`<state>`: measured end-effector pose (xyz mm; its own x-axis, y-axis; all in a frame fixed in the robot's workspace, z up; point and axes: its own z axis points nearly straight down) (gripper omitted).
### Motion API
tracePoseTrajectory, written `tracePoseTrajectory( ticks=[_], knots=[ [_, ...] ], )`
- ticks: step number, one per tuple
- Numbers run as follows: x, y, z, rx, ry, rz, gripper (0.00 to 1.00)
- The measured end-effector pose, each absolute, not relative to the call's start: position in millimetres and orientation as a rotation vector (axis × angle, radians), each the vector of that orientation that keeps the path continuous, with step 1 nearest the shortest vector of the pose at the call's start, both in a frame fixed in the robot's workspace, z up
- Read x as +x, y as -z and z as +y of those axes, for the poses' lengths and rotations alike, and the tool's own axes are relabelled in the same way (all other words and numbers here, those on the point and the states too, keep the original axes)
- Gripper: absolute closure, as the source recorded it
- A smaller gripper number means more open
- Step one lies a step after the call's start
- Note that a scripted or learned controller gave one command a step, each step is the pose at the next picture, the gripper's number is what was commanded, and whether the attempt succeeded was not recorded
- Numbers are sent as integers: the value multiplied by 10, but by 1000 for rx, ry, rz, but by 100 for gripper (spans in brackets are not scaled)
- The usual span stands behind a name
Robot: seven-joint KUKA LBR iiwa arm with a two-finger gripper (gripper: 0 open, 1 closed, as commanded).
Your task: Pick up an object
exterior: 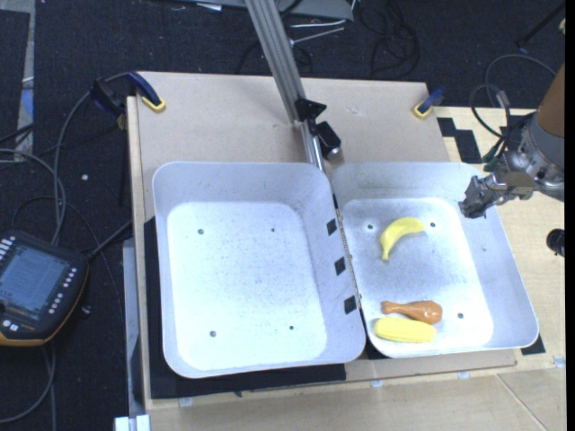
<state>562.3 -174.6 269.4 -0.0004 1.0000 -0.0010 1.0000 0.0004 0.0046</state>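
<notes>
In the right bin (503,268) lie three objects. A yellow banana (400,233) rests near the middle back. A brown chicken drumstick (413,310) lies toward the front, and a yellow corn-like piece (405,330) sits just in front of it. My gripper (474,202) hangs above the bin's back right rim, to the right of the banana and well apart from it. Nothing shows between its dark tips.
The left bin (180,196) stands beside the right one, with a black-clipped divider between them. A slanted metal pole (278,52) rises from the back. Clamps sit at the bench's back corners. A teach pendant (31,285) lies at the far left.
</notes>
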Motion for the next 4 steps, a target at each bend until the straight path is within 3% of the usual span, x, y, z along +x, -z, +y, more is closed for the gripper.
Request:
tracePoseTrajectory(
  ticks=[2, 4],
  knots=[
    [5735, -2527, -814, 2217, -1, 2226, 100],
    [5727, -2325, 203, 2218, 0, 2227, 100]
  ],
)
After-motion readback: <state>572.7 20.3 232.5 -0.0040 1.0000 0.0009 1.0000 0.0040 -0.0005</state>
